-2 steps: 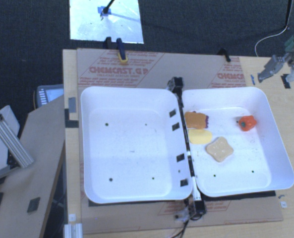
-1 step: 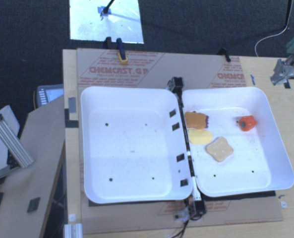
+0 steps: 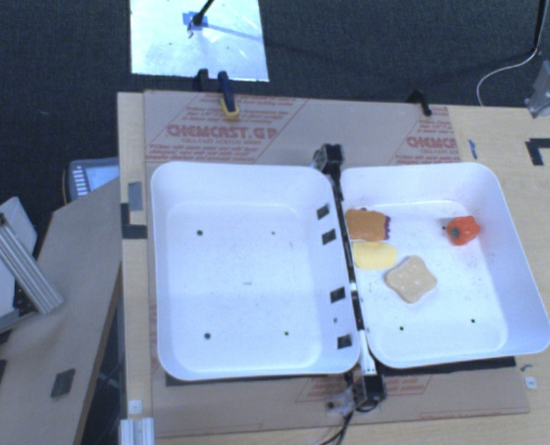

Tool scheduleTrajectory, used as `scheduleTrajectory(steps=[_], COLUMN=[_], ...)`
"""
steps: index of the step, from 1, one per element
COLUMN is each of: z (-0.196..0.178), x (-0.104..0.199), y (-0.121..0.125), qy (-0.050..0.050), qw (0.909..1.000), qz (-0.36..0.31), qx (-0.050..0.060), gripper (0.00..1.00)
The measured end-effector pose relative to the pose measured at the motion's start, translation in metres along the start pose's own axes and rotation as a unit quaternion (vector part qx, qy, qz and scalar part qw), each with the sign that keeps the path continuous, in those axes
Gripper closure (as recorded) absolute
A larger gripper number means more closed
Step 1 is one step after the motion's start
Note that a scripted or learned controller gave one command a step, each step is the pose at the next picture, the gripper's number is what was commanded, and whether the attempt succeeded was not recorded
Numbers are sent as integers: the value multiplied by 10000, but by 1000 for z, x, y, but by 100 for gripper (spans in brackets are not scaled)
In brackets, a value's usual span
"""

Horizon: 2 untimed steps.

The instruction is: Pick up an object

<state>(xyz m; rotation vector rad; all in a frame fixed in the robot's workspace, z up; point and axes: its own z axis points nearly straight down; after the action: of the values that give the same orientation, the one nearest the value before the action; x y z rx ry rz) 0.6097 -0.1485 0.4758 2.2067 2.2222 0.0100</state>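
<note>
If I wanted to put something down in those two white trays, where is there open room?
The left bin has a bare floor from wall to wall. In the right bin, the front strip and right side lie free. It is crowded near the divider: an orange block, yellow piece and tan piece cluster there; a red-orange toy sits apart.

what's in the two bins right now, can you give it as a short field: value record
left bin: shallow white plastic bin, only small dark specks visible on its floor
right bin: shallow white plastic bin, holds four items
item 1: orange block with a purple edge, near the divider
item 2: flat pale yellow piece, just below the orange block
item 3: tan, lobed, cookie-shaped piece, mid-floor
item 4: small red-orange round object, apart, toward the right wall
</note>
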Motion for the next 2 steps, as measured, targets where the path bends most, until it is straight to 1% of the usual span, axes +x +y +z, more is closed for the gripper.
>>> scheduleTrajectory(steps=[1,2], z=[-32,6], x=[76,154], y=[29,61], qy=[17,23], qw=[10000,10000], qz=[-25,-24], qx=[16,54], gripper=[100,100])
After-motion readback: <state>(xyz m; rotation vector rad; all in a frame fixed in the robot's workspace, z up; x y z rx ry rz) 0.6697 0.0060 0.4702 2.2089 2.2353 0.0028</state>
